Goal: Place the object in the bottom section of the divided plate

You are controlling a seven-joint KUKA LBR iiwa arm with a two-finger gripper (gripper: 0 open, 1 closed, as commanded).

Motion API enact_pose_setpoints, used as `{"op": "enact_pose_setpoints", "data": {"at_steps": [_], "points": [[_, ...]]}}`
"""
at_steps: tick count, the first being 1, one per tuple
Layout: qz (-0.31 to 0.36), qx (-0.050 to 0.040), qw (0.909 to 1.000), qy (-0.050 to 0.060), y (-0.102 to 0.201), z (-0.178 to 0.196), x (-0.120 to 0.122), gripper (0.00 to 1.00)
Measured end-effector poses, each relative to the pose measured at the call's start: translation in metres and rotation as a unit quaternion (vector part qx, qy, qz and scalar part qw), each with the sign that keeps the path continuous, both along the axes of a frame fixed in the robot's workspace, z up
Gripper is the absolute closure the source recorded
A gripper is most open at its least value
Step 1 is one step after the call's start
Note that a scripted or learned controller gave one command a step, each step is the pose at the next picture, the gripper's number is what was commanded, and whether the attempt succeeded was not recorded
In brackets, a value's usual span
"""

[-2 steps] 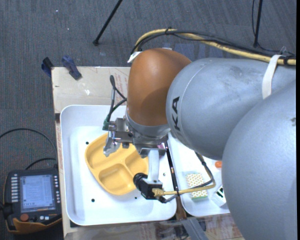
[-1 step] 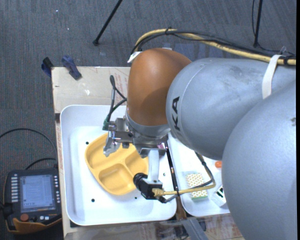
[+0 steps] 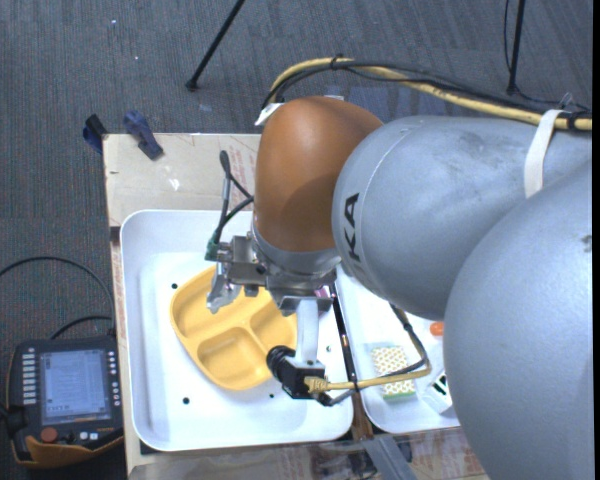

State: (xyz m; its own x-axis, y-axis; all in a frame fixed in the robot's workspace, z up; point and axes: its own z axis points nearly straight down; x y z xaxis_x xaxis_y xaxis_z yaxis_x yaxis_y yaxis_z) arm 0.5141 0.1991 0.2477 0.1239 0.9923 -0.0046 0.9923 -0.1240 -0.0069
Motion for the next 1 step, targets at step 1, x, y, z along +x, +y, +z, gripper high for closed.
{"op": "enact_pose_setpoints", "data": {"at_steps": [1], "points": [[0.000,0.0000,1.0000,0.000,0.0000,0.0000,0.0000,0.00]]}}
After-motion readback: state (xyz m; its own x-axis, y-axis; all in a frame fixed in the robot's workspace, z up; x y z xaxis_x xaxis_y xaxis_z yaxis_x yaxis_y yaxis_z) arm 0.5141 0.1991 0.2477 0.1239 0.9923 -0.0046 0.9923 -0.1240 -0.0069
